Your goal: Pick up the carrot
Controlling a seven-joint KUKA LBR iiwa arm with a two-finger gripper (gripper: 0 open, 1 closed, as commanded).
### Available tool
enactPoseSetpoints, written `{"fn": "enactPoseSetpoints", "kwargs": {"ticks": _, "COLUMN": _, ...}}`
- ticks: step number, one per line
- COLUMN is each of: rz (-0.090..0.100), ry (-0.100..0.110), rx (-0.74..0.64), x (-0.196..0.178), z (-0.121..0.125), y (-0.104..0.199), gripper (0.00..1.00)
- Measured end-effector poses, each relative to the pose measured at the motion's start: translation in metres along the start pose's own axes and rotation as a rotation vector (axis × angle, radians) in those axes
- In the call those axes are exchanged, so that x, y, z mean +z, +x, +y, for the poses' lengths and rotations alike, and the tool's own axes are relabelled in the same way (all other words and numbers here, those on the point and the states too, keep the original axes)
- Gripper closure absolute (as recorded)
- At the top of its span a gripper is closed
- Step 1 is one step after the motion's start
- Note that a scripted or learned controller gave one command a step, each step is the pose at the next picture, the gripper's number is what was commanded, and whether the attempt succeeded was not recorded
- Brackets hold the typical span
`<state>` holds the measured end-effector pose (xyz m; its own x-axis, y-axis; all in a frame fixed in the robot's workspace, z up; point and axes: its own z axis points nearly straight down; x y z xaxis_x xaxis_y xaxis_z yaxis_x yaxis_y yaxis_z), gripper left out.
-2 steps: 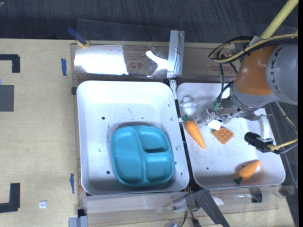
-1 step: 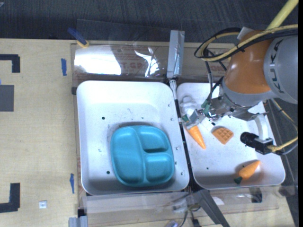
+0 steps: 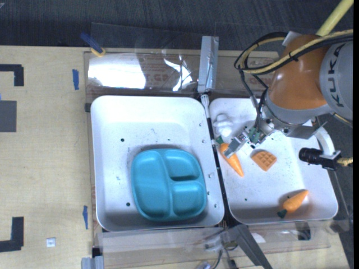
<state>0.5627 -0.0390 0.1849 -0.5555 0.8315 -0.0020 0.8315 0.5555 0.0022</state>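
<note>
Right bin (image 3: 320,206): I have the gripper (image 3: 238,143) low at the carrot (image 3: 233,160) near the left wall; whether its tips are apart or closed I cannot tell. Lift not yet done.

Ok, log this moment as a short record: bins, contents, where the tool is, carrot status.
left bin: holds a blue divided plate
right bin: holds a carrot, a waffle piece, an orange item near the front right corner, a white object
tool: low over the right bin's left side, just above the carrot's top end
arm: reaches in from the right
carrot status: lying on the bin floor, not lifted
</note>
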Motion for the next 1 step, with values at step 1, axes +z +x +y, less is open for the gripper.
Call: {"fn": "enactPoseSetpoints", "kwargs": {"ticks": 1, "rz": 0.003, "ry": 0.002, "rx": -0.297, "x": -0.0002, "z": -0.0288, "y": -0.0080, "gripper": 0.00}}
